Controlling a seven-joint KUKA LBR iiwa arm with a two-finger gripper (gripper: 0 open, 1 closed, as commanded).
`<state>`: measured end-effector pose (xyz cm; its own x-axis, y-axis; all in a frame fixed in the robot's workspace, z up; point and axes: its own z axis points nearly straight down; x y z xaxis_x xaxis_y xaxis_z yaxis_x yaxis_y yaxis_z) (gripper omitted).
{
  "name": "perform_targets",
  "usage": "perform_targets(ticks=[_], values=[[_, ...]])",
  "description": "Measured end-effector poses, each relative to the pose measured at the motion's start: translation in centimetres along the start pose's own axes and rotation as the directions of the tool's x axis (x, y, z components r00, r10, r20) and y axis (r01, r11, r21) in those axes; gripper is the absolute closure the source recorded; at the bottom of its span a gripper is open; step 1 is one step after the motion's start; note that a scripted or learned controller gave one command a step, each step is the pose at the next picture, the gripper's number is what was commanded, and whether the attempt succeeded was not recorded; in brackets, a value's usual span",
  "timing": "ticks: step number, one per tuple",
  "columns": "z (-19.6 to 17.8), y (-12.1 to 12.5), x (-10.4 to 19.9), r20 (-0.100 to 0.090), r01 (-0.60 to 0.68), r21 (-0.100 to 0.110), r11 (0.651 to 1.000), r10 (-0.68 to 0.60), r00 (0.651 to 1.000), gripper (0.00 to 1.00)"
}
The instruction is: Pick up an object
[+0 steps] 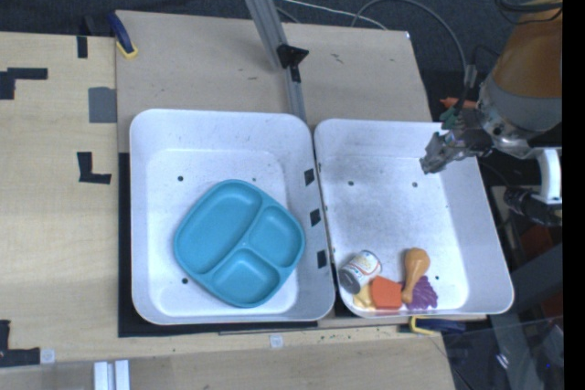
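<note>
Right bin (pixel 475 224) holds toys (pixel 393 283) well below the gripper (pixel 437 157).

Pale wooden worktop (pixel 210 73), scuffed, with black tape marks toward nine o'clock. Directly on it, two shallow white bins side by side: left bin (pixel 146 196) at centre, right bin (pixel 475 224) at three o'clock, rims touching along the middle. Beneath both, a dark mat (pixel 124 242), edge showing at eight o'clock. At eleven o'clock, a small blue and yellow clamp (pixel 122 36) on the worktop's edge. At twelve o'clock, a grey metal pole (pixel 265 9) slanting across.
</note>
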<state>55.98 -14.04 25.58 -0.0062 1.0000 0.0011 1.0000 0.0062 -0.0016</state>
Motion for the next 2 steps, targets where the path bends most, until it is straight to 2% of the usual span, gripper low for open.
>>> perform_targets(ticks=[2], values=[[0.7,1.4,9.3,0.000,0.000,-0.001,1.000,0.000,1.000,1.00]])
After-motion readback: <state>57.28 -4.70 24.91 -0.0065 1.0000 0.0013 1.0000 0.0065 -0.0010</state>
